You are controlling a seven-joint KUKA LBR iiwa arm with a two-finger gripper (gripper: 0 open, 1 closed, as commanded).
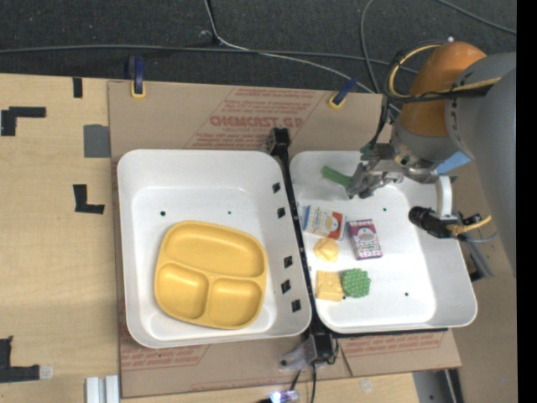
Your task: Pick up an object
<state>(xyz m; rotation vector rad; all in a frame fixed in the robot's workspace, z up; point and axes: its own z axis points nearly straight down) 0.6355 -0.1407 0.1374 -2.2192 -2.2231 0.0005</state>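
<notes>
My jaws (362, 185) hang low in the right bin (436, 288), beside a green strip (336, 175); I cannot tell whether they are open or closed. I judge the pick not yet made. Nearer the middle lie a small packet (321, 220), a maroon box (364, 239), yellow pieces (328, 267) and a green knobbly piece (357, 282). The left bin (143, 183) holds a yellow divided tray (210, 274).

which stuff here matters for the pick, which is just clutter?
Job:
gripper, above the right bin
green strip, nearest it
white packet
maroon box
yellow lump
yellow block
green ball

Lying about:
yellow tray in the left bin
</notes>
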